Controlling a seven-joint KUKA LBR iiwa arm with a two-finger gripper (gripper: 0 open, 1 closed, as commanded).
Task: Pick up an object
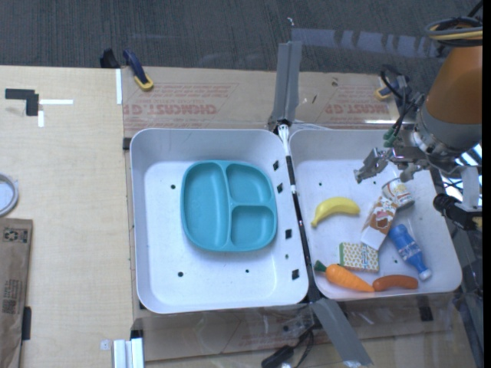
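Hovering over the right bin [445,240] near its far right side, gripper [393,163] with fingers spread, nothing between them. Just below, a brown-and-white carton [386,209], long axis slanting from upper right to lower left. Lower left of the gripper, a banana [335,208] lying across. Further down, blue bottle [407,249], carrot [347,277], sausage [396,283]. Well left, teal divided plate [229,205] in the left bin [146,228].

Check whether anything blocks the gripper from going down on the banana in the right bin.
Nothing visible does. The gripper hangs above the right bin, up and to the right of the banana, which lies alone on bare white floor. The nearest neighbour, a small carton, lies to its right, apart from it.
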